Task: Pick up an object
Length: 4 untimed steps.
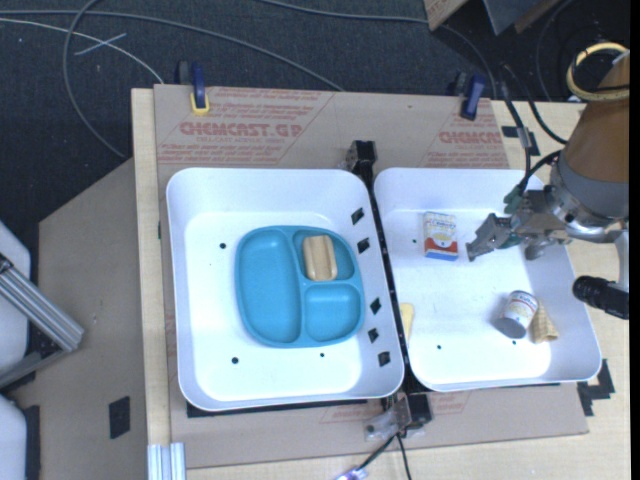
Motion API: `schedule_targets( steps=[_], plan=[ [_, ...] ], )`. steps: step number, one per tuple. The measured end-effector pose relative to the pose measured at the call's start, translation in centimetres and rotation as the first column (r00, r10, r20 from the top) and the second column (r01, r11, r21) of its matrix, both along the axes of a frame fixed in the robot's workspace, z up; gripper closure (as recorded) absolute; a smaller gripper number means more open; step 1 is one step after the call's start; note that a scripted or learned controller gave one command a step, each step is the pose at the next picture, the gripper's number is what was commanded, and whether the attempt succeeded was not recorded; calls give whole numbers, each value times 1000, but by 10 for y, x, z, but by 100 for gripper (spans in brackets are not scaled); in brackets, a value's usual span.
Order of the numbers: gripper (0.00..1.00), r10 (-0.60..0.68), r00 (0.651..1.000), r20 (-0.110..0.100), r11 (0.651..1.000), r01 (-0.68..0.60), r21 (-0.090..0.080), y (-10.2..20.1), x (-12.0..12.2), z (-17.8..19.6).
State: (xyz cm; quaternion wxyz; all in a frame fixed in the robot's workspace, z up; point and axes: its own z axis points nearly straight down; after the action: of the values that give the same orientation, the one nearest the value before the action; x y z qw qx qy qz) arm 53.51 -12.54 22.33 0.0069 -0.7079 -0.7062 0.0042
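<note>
My gripper (488,238) hangs over the right bin (440,363), its fingers spread apart and pointing left, with nothing between them. Just left of the fingertips a small white and orange box (439,235) lies on the bin floor, a short gap away. Nearer the front of the same bin, a small grey can (517,313) lies beside a tan cone-shaped piece (543,323). In the left bin (200,368) a blue divided plate (285,288) holds a tan bread-like piece (319,257) in its upper right compartment.
A small yellow wedge (406,317) rests on the inner left wall of the right bin. Black clips line the seam between the bins. Clamps hold the brown board at the back edge. Cables run across the dark floor behind.
</note>
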Motion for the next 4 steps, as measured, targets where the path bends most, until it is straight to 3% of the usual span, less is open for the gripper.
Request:
schedule_targets(
  steps=[1, 4],
  plan=[
    [0, 3, 1000, 14, 1000, -3, -2, 0, 3, 7],
    [0, 1, 1000, 10, 1000, -1, -1, 7, 2, -141]
  ],
)
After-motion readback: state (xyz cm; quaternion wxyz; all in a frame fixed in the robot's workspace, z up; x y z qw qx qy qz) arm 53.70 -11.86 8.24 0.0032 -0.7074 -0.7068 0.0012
